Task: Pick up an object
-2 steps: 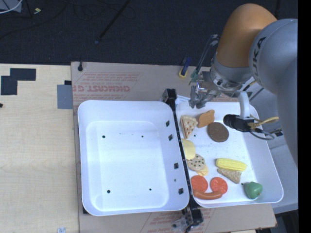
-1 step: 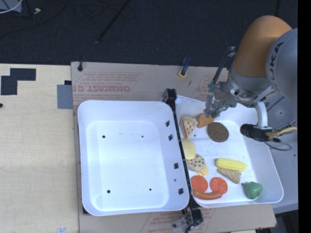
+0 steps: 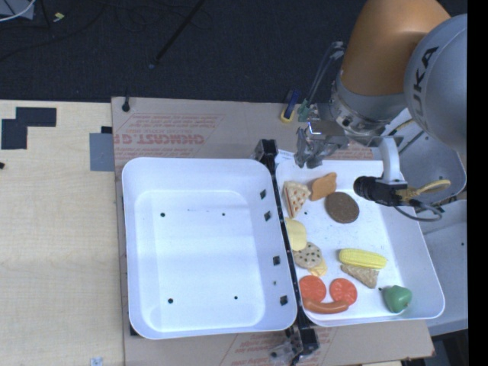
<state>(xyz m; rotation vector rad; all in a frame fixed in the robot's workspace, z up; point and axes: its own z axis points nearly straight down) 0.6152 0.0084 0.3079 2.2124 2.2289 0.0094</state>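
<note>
So my surface point(image 3: 53, 227) is a pale wood-look top, with a sheet of brown cardboard point(image 3: 191, 132) laid over it that has red print on it, upside down from this angle. Two dark patches point(image 3: 30, 124) sit on the wood out at 9 o'clock. Behind the surface, toward 12, the room is just dark floor with a couple of cables trailing across it.

Two white bins sit side by side on the cardboard. The left bin point(image 3: 198, 319) has nothing but small dark holes in its floor. The right bin point(image 3: 427, 280) has all the toy food.

Count in the right bin, as best I can tell:
- 1 triangular wedge point(image 3: 295, 197) near 11 o'clock of the bin
- 1 orange chunk point(image 3: 324, 185) just beside it
- 1 brown disc point(image 3: 342, 207) around the middle
- 1 pale yellow piece point(image 3: 296, 235) with 1 speckled cookie-like piece point(image 3: 308, 258) touching it at 6
- 1 corn cob point(image 3: 362, 259) lying on a tan slice point(image 3: 361, 275)
- 2 red rounds point(image 3: 327, 290) with a curved red piece under them at 6 o'clock
- 1 green pepper point(image 3: 396, 299) at 5 o'clock

My tool point(image 3: 313, 152) hangs over the bin's 12 o'clock edge, just above the wedge and the orange chunk. Can't tell if it's open or closed from here, and nothing shows in its grip.
</note>
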